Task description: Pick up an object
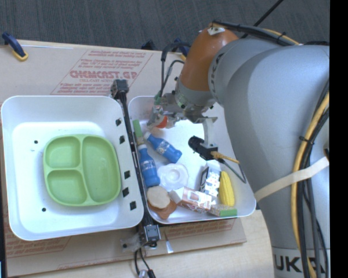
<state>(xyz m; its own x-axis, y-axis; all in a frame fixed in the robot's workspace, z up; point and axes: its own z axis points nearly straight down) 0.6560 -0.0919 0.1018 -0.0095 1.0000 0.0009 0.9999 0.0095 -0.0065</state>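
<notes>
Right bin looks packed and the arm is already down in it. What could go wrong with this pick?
1. The gripper sits at the far end of the right bin, with blue bottles close by; it might nudge them instead of grasping.
2. Items lie touching near the corn, so a grasp may catch two or slip.
3. The arm's wrist covers the fingers, so a miss could pass unnoticed.

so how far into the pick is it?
Reach looks done: the claw is down at the far end of the right white bin, near a small blue bottle. Grip is unclear from here. Nothing is visibly lifted; the green divided plate sits in the left bin.
</notes>
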